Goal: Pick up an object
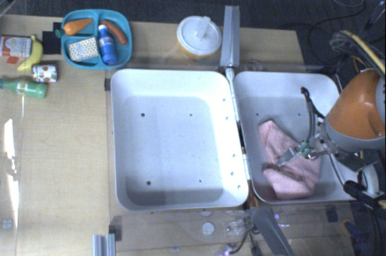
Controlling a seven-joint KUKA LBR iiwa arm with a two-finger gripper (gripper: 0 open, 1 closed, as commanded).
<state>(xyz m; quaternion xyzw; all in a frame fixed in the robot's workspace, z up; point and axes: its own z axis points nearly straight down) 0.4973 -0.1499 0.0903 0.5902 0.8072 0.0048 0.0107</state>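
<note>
- Lying crumpled in the right bin (338,89), a pink cloth (288,171) is touching the fingers (288,156).
- Fingers are pressing onto its middle; their spread is impossible to tell.

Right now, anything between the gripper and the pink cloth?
Nothing in between. In the camera view the gripper is down on the pink cloth in the right bin, tips against its folds.

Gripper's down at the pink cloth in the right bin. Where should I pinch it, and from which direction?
Go for the raised fold along the pink cloth, near its middle, where the gripper now sits. Come straight down from above: the cloth lies crumpled and low on the floor of the right bin, so a side approach would probably only push it along. A ridge gives the fingers something to close around; the flatter edges likely would not.
</note>
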